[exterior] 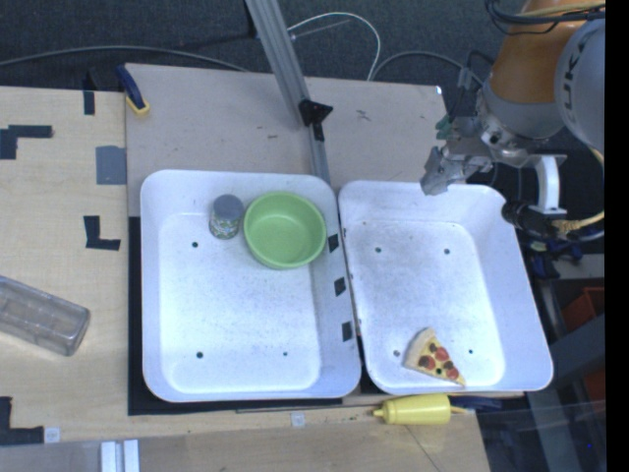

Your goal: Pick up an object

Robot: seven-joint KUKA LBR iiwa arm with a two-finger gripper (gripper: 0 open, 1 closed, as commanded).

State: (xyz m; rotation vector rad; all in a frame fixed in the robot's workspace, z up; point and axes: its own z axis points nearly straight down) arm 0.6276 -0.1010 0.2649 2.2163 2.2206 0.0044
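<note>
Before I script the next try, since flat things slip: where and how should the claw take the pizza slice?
The pizza slice lies flat near the right bin's front edge, tip pointing up-left, crust toward the lower right. Come straight down from above and close across its two long sides near the wider crust end. The bin floor around it is bare, so the fingers likely have room.

A robotics lab: left of the gripper (438, 177), a taped bench (59, 214), white bins (157, 264), loose cables (344, 23).
</note>
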